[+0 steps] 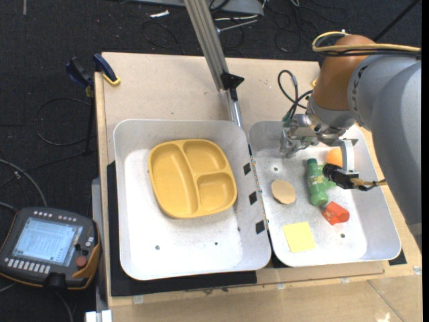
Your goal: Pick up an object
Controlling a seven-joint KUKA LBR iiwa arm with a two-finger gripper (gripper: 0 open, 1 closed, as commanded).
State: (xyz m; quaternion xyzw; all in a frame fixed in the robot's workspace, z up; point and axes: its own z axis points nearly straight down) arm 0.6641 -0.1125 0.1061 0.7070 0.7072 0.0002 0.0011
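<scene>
Pincer (291, 146) low over right bin (375, 240), grip state impossible to tell. Green bottle (316, 182) just beside; risk of clipping, rolling it into tan disc (283, 192).

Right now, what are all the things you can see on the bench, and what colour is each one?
bins: 2, white, side by side on the bench
divided plate: 1, yellow, in the left bin
bottle: 1, green, lying in the right bin
tan oval piece: 1, tan, right bin, left of the bottle
yellow square: 1, yellow, flat near the right bin's front
red piece: 1, red, right bin, just below the bottle
orange piece: 1, orange, right bin, partly hidden
control pendant: 1, grey with a screen, on the floor at the left
clamp: 1, blue and yellow, at the bench's back left corner
gripper: 1, metal, over the back of the right bin
arm: 1, grey and orange, reaching in from the right
</scene>
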